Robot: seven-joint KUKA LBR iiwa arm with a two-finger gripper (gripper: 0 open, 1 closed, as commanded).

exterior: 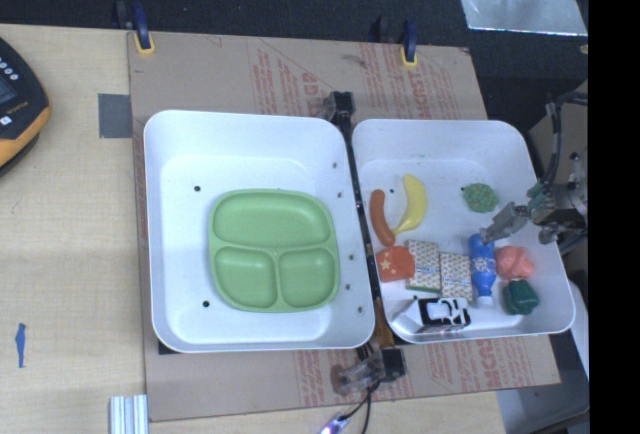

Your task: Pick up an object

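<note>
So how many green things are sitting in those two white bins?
3. A green divided plate lies in the left bin. In the right bin, a light green lumpy piece sits near the far right, and a dark green piece near the front right corner.

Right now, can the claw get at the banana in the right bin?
Probably yes. The banana lies uncovered with only the sausage close on one side. The claw sits at the bin's far side near the green broccoli-like piece, with bare bin floor between.

Single fixed overhead camera, angled obliquely down at the bench (pixel 70 252), both white bins (pixel 160 222) in frame.
</note>
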